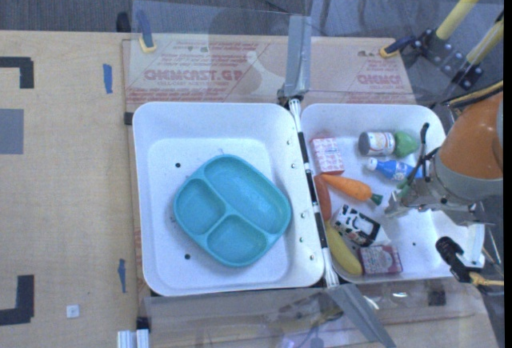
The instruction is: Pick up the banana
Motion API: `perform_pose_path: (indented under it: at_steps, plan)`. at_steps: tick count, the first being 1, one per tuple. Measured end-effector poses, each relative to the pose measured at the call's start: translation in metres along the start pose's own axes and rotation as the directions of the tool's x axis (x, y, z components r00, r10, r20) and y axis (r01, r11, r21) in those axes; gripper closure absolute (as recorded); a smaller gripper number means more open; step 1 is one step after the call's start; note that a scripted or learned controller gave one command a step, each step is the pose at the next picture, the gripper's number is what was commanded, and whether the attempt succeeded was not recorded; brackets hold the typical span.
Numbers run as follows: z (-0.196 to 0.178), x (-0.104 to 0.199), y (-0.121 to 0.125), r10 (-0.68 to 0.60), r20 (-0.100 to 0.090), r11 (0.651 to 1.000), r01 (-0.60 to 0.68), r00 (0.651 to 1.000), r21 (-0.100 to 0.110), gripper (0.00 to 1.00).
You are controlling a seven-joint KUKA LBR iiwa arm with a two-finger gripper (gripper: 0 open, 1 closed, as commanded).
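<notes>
The yellow banana [343, 253] lies in the right bin [416, 246], at its front left corner along the wall. It rests between a black and white packet [356, 224] and a pink packet [381, 260]. My gripper [402, 201] hangs over the middle of the right bin, to the right of and behind the banana and apart from it. Nothing shows in its grasp.
An orange carrot [346, 186], a pink box [326, 154], a grey can [375, 142], a green item [406, 143] and a blue bottle [392, 169] crowd the right bin's back half. A teal divided plate [232, 209] lies in the left bin [160, 138].
</notes>
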State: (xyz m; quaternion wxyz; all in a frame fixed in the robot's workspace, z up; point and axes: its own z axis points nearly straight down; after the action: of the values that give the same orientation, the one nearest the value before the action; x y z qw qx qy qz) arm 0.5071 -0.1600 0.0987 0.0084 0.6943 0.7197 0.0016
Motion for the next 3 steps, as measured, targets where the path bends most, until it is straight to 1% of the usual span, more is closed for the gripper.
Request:
perform_pose_path:
  at_steps: [1, 2, 3]
  plan:
    - [0.000, 0.000, 0.000, 0.000, 0.000, 1.000, 0.000, 1.000, 0.000, 0.00]
    - [-0.037, 0.046, -0.016, 0.032, -0.003, 0.999, -0.032, 0.999, 0.000, 0.00]
    - [0.009, 0.064, -0.022, 0.104, -0.003, 0.995, -0.104, 0.995, 0.000, 0.00]
